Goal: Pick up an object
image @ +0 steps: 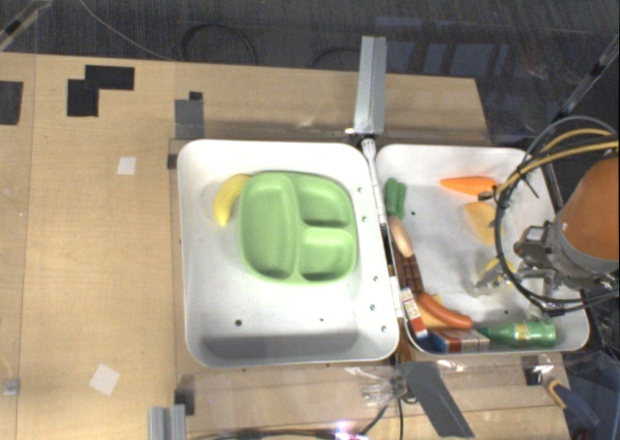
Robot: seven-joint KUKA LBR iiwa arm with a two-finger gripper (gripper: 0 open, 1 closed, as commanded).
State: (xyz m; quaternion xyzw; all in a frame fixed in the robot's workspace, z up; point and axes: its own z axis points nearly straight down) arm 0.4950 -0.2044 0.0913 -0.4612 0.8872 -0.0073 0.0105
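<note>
Green bottle (518, 334), lying flat at the near edge of the right bin (441, 162), is seen just below the gripper (499, 273); they appear apart. Whether the claw is released or clenched cannot be told. Orange carrot (469, 184) is noted farther back. Green divided tray (295, 225) and banana (228, 199) occupy the left bin (203, 312).

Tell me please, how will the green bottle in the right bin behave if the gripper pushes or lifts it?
The green bottle lies on its side along the right bin's front wall, so a sideways push would probably roll it. It looks like smooth plastic, likely light and somewhat slippery between fingers. The wall close beside it may hinder a clean grasp.
</note>
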